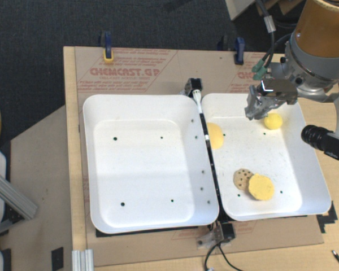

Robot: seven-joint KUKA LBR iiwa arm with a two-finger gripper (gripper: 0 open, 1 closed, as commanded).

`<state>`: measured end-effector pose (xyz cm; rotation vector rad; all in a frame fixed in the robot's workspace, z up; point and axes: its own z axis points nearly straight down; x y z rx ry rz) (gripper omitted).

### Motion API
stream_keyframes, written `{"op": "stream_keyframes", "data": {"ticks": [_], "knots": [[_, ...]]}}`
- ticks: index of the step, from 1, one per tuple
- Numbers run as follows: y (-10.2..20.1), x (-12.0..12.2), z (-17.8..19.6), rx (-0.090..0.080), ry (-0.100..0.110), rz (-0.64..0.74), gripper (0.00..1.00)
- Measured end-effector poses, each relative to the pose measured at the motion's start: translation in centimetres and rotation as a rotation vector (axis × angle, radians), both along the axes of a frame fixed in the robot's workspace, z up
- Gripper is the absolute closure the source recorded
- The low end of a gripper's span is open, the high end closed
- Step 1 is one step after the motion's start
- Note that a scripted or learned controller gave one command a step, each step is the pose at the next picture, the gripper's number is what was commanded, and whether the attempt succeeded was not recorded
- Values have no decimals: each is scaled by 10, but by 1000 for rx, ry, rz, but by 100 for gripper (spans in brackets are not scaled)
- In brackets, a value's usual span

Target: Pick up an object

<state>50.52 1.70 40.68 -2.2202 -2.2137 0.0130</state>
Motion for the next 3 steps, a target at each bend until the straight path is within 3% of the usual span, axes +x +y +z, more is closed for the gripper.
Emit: {"op": "stream_keyframes", "data": {"ticks": [1,2,3], "knots": [[2,33,-62,1,-3,2,100],[14,45,115,3,-33,5,100],[57,0,74,3,-5,9,100]]}}
